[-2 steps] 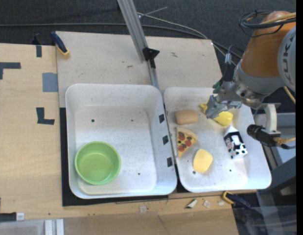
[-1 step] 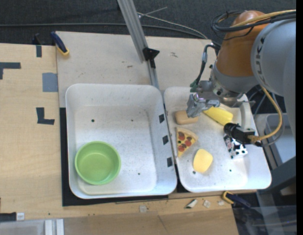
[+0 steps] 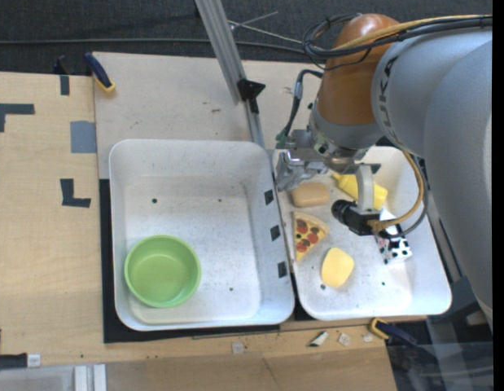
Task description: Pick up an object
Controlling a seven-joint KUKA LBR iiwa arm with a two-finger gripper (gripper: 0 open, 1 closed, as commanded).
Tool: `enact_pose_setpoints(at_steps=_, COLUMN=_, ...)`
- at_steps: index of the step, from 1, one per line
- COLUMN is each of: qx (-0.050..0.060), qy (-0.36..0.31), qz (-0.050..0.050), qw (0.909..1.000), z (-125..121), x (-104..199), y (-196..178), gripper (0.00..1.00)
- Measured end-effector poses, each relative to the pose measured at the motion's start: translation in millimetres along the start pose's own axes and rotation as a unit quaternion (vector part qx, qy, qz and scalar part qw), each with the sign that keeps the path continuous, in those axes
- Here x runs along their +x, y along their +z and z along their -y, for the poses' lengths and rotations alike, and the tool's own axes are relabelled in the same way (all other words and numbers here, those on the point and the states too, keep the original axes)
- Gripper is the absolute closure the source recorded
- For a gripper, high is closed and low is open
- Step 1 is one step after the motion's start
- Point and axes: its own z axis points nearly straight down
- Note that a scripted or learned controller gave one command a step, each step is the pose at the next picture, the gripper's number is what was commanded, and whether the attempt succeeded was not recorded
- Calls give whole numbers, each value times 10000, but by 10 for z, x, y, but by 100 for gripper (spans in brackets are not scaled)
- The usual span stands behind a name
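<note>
Bench (image 3: 40, 243): pale wood, and it carries two shallow white bins side by side.
Left bin (image 3: 195, 177): it holds one green bowl (image 3: 162, 270), upright, in the near left corner.
Right bin (image 3: 414, 296): it holds several small things, and the arm is over its far part.
Arm (image 3: 447, 120): grey with an orange band, it comes in from the right and covers the far right side of the right bin.
Hand (image 3: 291, 172): low at the far left corner of the right bin, close to the wall between the two bins.
State of the hand: I cannot tell if it is released or clenched, and I see nothing grasped in it.
Bread roll (image 3: 309, 194): tan, lying in the right bin just beside the hand, on its near side. I cannot tell if they touch.
Pizza slice (image 3: 307, 235): flat on the bin floor, near the bread roll and next to the left wall.
Yellow lump (image 3: 337, 268): rounded, just beside the pizza slice, toward the middle of the bin.
Yellow block (image 3: 348, 185): to the right of the bread roll, partly hidden by the robot.
Die (image 3: 397, 250): white with black dots, at the right side of the bin, apart from the yellow lump.
</note>
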Motion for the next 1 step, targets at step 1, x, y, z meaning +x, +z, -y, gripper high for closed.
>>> enact_pose_setpoints(at_steps=1, qx=-5, qy=-3, qz=-2, qw=10000, z=-235, x=529, y=110, gripper=100)
